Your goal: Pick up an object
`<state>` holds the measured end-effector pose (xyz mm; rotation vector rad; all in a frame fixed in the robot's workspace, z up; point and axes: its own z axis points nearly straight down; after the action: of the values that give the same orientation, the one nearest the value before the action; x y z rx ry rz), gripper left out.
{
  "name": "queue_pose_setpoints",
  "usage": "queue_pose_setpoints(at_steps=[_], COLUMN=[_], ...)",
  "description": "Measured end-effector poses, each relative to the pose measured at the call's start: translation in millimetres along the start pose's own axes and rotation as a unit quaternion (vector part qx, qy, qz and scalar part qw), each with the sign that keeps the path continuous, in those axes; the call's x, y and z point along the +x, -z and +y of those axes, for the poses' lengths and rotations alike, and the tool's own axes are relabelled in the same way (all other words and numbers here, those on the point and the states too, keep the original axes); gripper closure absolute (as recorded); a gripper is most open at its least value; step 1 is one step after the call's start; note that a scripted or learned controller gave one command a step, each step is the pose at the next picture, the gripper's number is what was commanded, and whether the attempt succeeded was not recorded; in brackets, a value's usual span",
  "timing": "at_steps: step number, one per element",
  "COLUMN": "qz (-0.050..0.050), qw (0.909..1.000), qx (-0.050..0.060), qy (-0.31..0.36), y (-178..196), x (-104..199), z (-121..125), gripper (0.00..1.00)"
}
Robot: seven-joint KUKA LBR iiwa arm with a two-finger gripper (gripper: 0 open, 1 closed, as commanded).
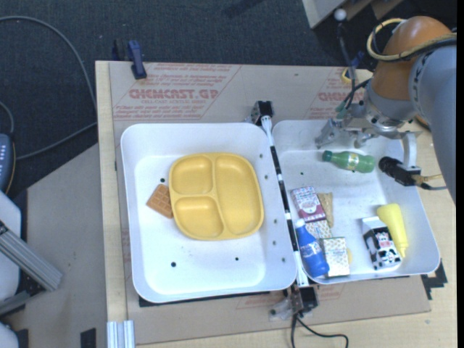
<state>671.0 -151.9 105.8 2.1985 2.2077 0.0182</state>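
Nearest the camera, at the front edge of the right-hand shallow white bin (432,256), a blue plastic pouch (312,251) is seen beside a small speckled packet (336,256), with a black-and-white carton (380,246) and a yellow plastic squeeze bottle (394,227) toward the bin's right corner. A pink-and-white snack packet (307,202) lies further back, just beside the bin's left wall. Near the back of this bin a green plastic bottle with a white cap (349,160) lies on its side, and just behind it the tool (346,131) is held low over the bin's back edge; whether its fingers are apart or together cannot be told. Nothing is seen between them.

The green bottle is judged the likeliest target. It is expected to be light, fairly stiff and smooth, and liable to roll, so it would best be taken across the middle of its body, the fingers set square to its long axis.

A yellow three-compartment plastic tray (216,194) sits in the left-hand white bin (145,267), with a brown cracker-like tile (160,201) touching its left side.
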Motion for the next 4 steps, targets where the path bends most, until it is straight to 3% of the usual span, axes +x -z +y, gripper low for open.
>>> queue_pose_setpoints(at_steps=[1,2,3,4], qz=[0.005,0.005,0.005,0.005], qw=[0.9999,0.9999,0.9999,0.9999], qx=[0.015,0.013,0.013,0.014], qy=[-0.002,-0.002,-0.002,-0.002], y=[-21,-10,-10,-20], x=[1,1,1,-8], z=[-25,-24,-24,-37], gripper=[0.00,1.00,0.00,0.00])
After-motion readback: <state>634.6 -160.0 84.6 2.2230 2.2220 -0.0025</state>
